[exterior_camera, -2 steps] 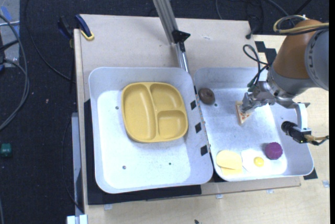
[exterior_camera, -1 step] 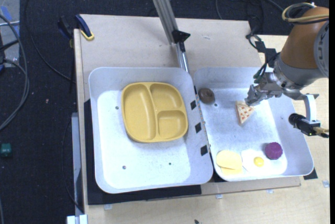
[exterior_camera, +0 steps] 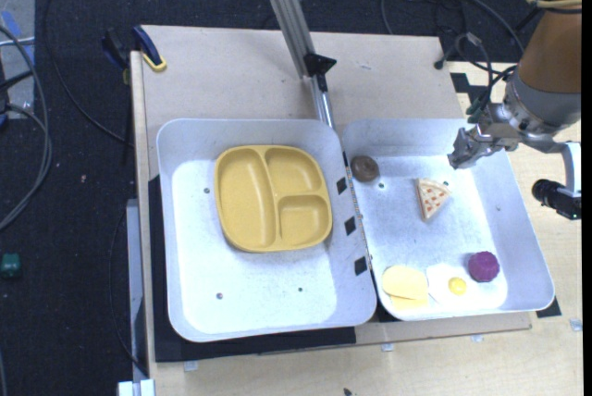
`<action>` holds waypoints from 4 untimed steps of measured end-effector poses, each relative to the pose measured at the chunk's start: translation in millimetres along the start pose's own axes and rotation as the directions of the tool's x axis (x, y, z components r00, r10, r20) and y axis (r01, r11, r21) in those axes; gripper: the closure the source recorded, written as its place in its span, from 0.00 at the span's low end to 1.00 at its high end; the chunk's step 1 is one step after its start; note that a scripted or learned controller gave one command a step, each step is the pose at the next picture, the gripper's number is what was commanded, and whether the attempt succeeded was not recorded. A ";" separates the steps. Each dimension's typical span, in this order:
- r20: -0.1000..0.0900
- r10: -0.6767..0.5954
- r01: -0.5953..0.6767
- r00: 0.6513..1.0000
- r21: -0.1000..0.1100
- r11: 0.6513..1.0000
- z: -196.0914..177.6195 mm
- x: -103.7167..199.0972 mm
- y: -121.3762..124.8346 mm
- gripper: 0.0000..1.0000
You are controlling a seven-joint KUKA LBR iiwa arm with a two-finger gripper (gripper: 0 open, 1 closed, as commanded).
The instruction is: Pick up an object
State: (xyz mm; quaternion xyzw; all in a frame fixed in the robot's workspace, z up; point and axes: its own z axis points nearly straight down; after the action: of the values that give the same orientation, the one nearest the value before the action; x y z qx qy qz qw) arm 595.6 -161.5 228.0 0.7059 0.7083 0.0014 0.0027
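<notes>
The right bin [exterior_camera: 518, 228] holds several small toy foods: a brown round piece [exterior_camera: 364, 167] at its far left corner, a pizza slice [exterior_camera: 431, 198] near the middle, a purple piece [exterior_camera: 483, 266], a fried egg [exterior_camera: 453, 285] and a pale yellow slice [exterior_camera: 405, 283] along the near edge. My gripper [exterior_camera: 465, 154] hangs over the bin's far right part, up and to the right of the pizza slice and apart from it. I see nothing held in it.
A yellow divided tray [exterior_camera: 274, 198] lies in the left bin [exterior_camera: 185, 228]. A slanted metal pole [exterior_camera: 287, 1] rises from the far edge between the bins. Cables run across the dark floor around the bench.
</notes>
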 end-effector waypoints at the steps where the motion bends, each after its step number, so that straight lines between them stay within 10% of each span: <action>1: -0.001 0.000 0.000 1.000 0.001 1.000 -24.5 0.2 1.2 1.00; 4: -0.003 -0.004 0.004 1.000 0.008 1.000 -6.9 158.3 -23.4 1.00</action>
State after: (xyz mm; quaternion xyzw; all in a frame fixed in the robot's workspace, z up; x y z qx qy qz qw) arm 571.6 -3.3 234.5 0.7045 0.7097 -0.0006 -0.0014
